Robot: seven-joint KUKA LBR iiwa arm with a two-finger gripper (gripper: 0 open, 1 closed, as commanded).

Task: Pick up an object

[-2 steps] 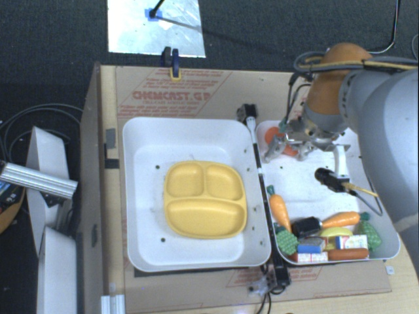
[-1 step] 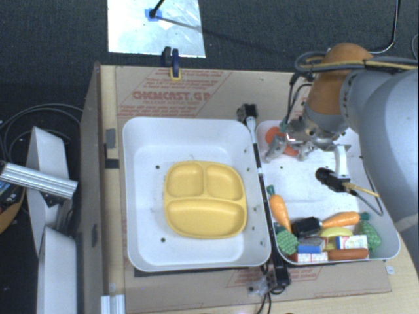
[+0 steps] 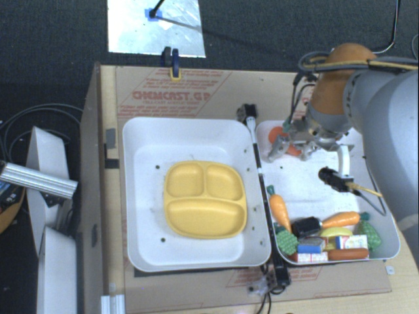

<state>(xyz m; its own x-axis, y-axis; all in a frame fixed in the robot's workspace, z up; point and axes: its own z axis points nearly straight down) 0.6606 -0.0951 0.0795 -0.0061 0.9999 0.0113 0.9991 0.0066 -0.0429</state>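
My gripper [image 3: 292, 148] is low in the far left corner of the right bin [image 3: 302, 185], right over a red-orange toy [image 3: 277, 135] that shows on both sides of it. Whether the toy is held is hidden by the gripper body. Along the bin's near edge lie a carrot [image 3: 280, 211], a green mesh-patterned piece [image 3: 286, 242], a small black item [image 3: 306, 227], an orange piece [image 3: 341, 219], a yellow piece [image 3: 337, 231] and a red sausage [image 3: 347, 254].
The left bin [image 3: 141, 175] holds a yellow divided plate [image 3: 204, 198] at its middle. The arm's grey body [image 3: 386, 123] covers the right bin's far right side. A black divider rail [image 3: 258, 169] runs between the bins.
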